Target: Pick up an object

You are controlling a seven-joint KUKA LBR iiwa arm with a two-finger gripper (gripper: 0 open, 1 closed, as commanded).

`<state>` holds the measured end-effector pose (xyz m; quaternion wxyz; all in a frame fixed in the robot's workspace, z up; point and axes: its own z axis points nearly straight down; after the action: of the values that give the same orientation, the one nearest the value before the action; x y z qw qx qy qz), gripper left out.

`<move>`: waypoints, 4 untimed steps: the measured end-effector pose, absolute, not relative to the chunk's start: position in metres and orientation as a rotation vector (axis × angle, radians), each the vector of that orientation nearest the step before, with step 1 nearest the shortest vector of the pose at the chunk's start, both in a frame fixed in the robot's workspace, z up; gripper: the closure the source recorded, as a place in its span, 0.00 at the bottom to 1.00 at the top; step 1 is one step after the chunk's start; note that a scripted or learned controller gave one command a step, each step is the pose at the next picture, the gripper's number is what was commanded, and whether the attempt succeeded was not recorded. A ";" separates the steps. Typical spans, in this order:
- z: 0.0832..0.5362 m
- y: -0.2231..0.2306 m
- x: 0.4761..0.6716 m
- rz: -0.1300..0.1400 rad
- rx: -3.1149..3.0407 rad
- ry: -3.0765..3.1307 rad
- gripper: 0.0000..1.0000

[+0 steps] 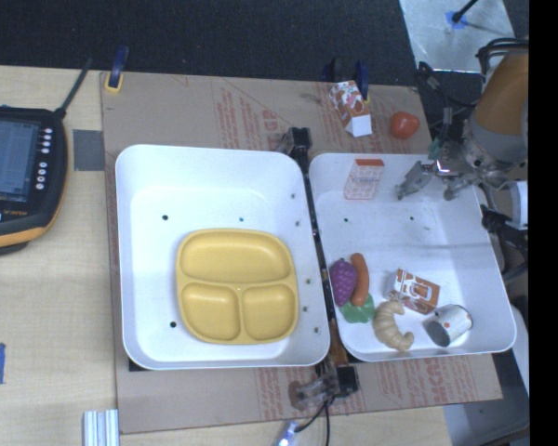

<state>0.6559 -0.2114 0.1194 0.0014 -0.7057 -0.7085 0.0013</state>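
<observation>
My gripper (430, 188) hangs over the far part of the right bin (474, 249), its two grey fingers spread open with nothing between them. Just left of it lies a small white and orange packet (364, 178). Near the bin's front sit purple grapes (342, 282), a red sausage (359, 278) on a green piece (357, 312), a croissant (393, 326), an orange and white box (416, 292) and a metal cup (451, 324).
The left bin (149, 212) holds a yellow divided plate (236, 284). Behind the right bin, on the cardboard, stand a small carton (351, 107) and a red tomato (405, 124). A tablet (14, 173) lies at the far left.
</observation>
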 end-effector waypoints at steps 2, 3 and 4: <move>0.092 -0.211 0.632 0.001 -2.216 -2.225 0.00; 0.197 -0.212 0.657 0.001 -2.217 -2.227 0.00; 0.210 -0.212 0.595 0.005 -2.216 -2.225 0.00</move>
<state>0.5953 -0.2121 0.2104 0.0007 -0.7057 -0.7085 0.0014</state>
